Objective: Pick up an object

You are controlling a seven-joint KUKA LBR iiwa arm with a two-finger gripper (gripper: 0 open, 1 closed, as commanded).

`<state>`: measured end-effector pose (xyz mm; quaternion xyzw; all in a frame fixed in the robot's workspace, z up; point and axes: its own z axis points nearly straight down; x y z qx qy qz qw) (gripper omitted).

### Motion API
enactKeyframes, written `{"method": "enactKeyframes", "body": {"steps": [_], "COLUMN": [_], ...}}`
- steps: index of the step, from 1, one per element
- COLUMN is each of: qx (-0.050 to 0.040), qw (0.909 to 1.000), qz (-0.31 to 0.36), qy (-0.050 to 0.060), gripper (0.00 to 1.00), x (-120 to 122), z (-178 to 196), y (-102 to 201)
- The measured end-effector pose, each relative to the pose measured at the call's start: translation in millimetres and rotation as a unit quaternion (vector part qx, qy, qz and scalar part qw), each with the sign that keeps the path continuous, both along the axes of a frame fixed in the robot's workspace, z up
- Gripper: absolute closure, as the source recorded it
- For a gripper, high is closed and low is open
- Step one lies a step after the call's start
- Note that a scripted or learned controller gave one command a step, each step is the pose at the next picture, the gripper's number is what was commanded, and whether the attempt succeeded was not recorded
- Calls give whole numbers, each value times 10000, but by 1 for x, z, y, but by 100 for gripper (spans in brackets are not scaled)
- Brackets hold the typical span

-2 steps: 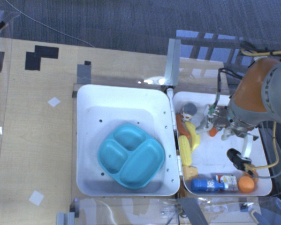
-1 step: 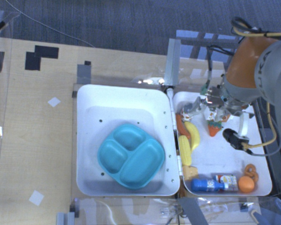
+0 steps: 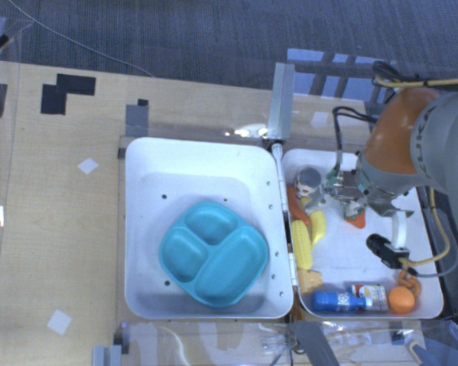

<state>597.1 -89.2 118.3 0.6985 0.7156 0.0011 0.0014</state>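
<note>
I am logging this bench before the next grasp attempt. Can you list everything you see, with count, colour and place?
Shallow white plastic bins: 2, white, side by side on the bench; left bin, right bin.
Sectioned turquoise plastic plate: 1, turquoise, left bin, toward its near side.
Yellow toy corn cob: 1, yellow, right bin, along its left wall.
Blue plastic bottle: 1, blue, lying at the right bin's near edge.
Round orange ball: 1, orange, right bin's near right corner.
Small grey cup: 1, grey, right bin's far left.
Grey robot arm with orange band: 1, over the right bin; gripper low in the bin.
</note>
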Motion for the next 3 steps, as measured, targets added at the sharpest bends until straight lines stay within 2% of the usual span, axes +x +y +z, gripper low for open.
{"method": "enactKeyframes", "body": {"steps": [1, 2, 3], "qx": [-28, -22, 0], "qw": [9990, 9990, 9996], "qz": [416, 423, 283], "qy": [-167, -157, -12], "gripper": [0, 100, 100], "x": [-6, -6, 43], "z": [-18, -9, 68], "y": [1, 2, 66]}}
